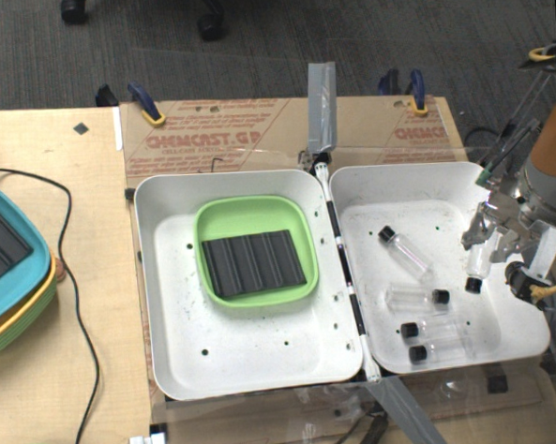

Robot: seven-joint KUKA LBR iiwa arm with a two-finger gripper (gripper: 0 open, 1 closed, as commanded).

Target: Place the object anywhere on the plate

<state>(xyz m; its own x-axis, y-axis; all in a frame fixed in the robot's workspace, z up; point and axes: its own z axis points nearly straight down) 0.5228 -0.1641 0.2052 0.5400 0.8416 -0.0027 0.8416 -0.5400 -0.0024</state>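
Observation:
My gripper [478,249] hangs over the right edge of the right bin [445,189]. A clear vial with a black cap [474,272] sticks out downward between its fingers, cap at the low end, just above the bin floor. The green plate [251,218] sits in the left bin [170,298] at its upper middle, far left of the gripper. A black ribbed slab [254,263] lies flat on the plate and covers most of its floor.
Several more clear vials with black caps lie in the right bin: one at upper middle [400,245], one at the centre [424,298], two near the front wall [413,341]. A raised divider [341,259] separates the bins. Teal and yellow dishes [9,270] rest on the bench at far left.

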